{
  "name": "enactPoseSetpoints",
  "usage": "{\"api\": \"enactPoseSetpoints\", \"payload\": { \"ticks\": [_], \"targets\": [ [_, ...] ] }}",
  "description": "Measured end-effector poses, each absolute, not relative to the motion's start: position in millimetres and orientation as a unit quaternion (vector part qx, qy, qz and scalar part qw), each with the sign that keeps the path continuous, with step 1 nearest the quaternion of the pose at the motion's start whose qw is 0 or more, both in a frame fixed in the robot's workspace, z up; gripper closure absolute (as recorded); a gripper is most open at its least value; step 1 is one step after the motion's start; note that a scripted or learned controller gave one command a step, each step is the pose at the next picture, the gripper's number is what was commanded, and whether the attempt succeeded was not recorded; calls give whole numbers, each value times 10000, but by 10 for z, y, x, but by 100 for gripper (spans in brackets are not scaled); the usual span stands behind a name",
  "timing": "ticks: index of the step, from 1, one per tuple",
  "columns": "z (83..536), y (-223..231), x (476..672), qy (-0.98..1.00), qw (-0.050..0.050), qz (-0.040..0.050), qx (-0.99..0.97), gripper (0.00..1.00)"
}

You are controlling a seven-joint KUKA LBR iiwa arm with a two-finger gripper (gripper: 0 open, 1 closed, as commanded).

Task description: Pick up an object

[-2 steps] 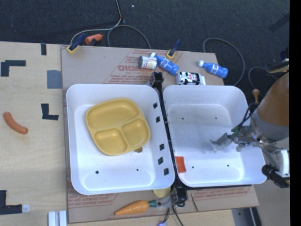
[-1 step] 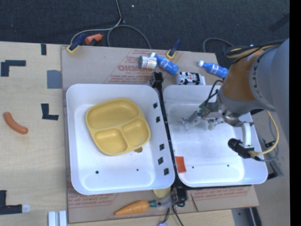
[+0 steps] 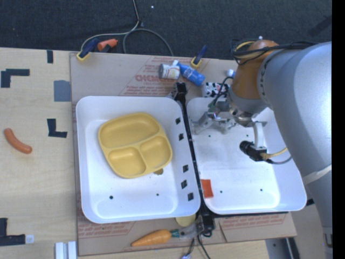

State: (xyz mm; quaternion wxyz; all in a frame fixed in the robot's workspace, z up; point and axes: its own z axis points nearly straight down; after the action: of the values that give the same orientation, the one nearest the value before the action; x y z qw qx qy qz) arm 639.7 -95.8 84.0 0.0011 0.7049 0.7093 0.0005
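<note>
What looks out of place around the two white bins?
Food toys lie outside the bins: an orange sausage-shaped toy far left on the wooden bench, an orange plastic carrot along the front edge. The yellow divided plate sits askew.

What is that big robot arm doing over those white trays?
The grey arm is reaching from the right into the right bin, with its gripper low near the bin's back left corner. I can't see anything between its fingers. The left bin holds a yellow divided plate. A toy carrot and a toy sausage lie outside the bins.
</note>
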Motion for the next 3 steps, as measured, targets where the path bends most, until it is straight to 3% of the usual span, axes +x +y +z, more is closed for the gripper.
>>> {"api": "enactPoseSetpoints", "payload": {
  "ticks": [1, 2, 3],
  "targets": [
    [852, -933, 6697, 7079, 9, 5, 7064, 0],
    [957, -938, 6691, 7079, 20, -1, 7064, 100],
    [951, -938, 6689, 7080, 22, -7, 7062, 0]
  ]
}}
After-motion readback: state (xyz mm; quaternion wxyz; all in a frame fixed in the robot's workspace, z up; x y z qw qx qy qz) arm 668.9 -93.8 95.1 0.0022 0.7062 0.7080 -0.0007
